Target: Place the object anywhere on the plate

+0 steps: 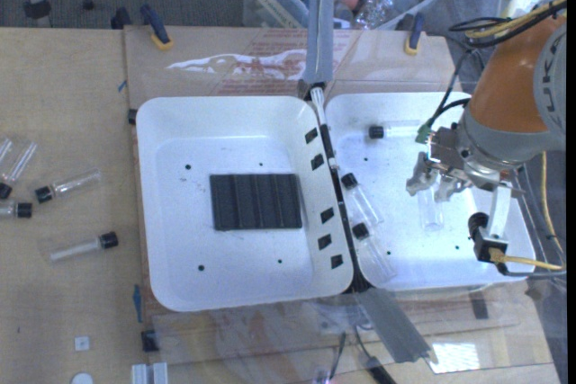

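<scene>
Plate — dark, ribbed — in left white bin.

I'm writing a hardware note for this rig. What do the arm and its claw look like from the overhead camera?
The arm is bulky and rounded, grey with a broad orange band above the wrist. Black cables loop over its top, and a thin black one runs down toward the wrist. The claw is a small silvery metal assembly with two pale fingers. Beside it sits a black fitting with a yellow cable.

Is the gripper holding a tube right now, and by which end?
Cannot tell. The gripper hangs over the right bin; a faint clear shape lies below it, but no grasp is visible.
</scene>
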Action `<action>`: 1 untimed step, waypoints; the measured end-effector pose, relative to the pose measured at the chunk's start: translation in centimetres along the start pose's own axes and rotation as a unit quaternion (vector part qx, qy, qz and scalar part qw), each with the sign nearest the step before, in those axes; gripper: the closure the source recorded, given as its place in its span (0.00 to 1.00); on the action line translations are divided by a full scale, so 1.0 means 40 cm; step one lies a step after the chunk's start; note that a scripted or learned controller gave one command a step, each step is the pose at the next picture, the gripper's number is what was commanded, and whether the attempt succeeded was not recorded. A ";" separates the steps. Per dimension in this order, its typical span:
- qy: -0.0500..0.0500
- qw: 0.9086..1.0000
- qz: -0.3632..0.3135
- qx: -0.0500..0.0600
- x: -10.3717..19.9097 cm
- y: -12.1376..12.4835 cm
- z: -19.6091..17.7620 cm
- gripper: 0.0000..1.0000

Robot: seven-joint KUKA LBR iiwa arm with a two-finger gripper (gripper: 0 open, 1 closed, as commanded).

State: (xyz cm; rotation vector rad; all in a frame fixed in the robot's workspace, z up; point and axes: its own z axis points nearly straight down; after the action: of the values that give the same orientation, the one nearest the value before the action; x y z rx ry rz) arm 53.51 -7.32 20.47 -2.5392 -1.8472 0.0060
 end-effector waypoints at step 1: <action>0.000 0.993 0.122 -0.001 0.191 0.121 -0.107 1.00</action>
State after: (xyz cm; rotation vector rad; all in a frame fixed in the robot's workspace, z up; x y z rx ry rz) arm 60.49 -1.54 24.72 -2.7473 -1.5238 0.0033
